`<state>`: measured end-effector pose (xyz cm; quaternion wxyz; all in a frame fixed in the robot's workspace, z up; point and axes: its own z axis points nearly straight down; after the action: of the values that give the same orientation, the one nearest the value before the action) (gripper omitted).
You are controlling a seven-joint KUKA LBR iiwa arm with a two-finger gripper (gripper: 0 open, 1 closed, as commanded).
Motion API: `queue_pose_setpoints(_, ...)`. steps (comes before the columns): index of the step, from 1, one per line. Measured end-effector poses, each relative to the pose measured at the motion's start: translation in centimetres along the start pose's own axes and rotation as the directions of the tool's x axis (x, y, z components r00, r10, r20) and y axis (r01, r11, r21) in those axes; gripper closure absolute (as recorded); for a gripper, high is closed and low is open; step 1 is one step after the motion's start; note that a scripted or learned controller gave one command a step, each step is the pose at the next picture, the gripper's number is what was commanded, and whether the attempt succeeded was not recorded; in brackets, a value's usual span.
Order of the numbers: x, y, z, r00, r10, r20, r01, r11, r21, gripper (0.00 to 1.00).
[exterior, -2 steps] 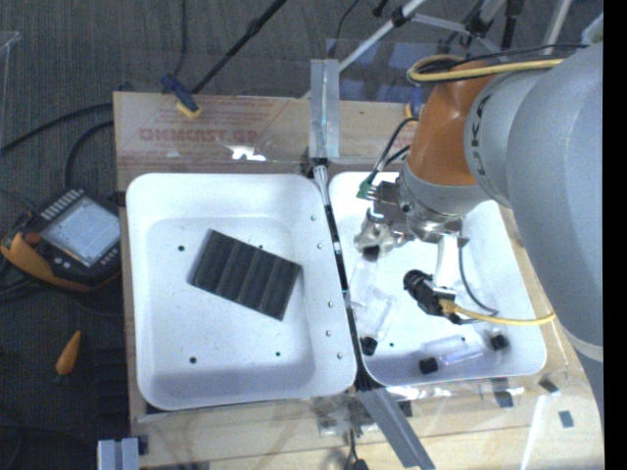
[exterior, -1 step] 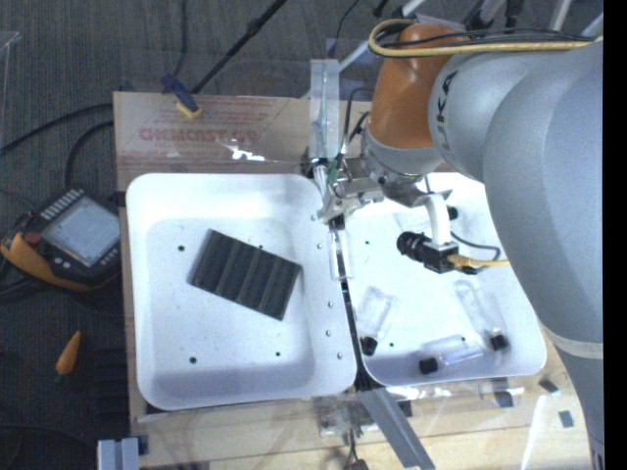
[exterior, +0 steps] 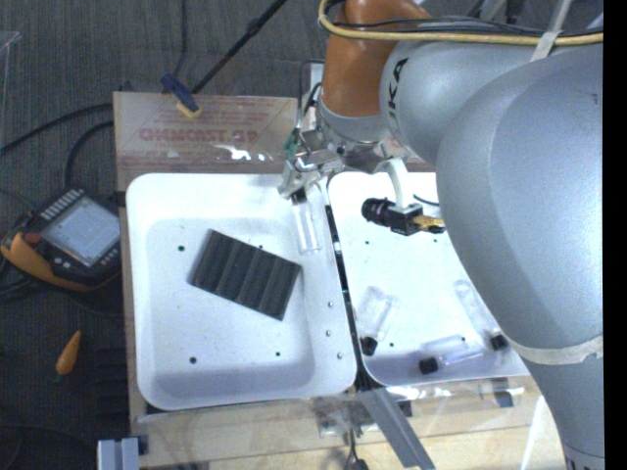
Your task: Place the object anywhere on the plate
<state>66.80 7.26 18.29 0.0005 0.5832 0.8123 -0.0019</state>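
Note:
A dark ribbed plate lies flat, slightly turned, in the middle of the left bin. My gripper hangs over that bin's right wall, up and to the right of the plate. It is shut on a clear tube that points down from between its fingers toward the bin's right rim. The tube is off the plate's right end and apart from it.
The right bin holds several clear tubes with black caps, one near its left side and one at its front. The grey arm covers that bin's right part. A handheld controller lies left of the bench.

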Motion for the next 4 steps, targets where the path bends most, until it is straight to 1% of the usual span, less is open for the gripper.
queue_pose_setpoints(1,7.8,2.6,-0.1,0.987,-0.158,-0.001,0.158,0.987,-0.001,1.00)
queue_pose_setpoints(2,14.9,3.7,1.7,0.920,-0.391,-0.002,0.391,0.920,-0.002,1.00)
queue_pose_setpoints(3,14.9,3.7,0.8,0.921,-0.390,-0.001,0.390,0.921,-0.001,1.00)
queue_pose_setpoints(4,17.2,-3.9,-1.6,0.582,-0.813,-0.001,0.813,0.582,-0.005,1.00)
